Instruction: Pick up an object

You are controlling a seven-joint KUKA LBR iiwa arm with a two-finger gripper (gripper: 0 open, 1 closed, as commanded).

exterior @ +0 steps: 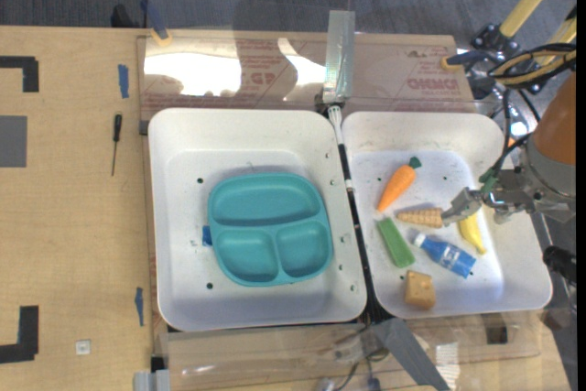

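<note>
The two-finger gripper (461,205) hangs inside the right white bin (522,284), its grip unclear, beside a tan ridged cone (420,217) and yellow banana (472,232). Well beyond the cone, the left white bin (174,197) holds a teal sectioned plastic plate (268,227).

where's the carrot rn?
The carrot lies in the right bin, upper left part, just above the waffle cone and green block.

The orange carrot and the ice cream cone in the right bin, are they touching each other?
Apart. The camera view shows a strip of white bin floor between the carrot and the cone lying below it in the right bin.
</note>
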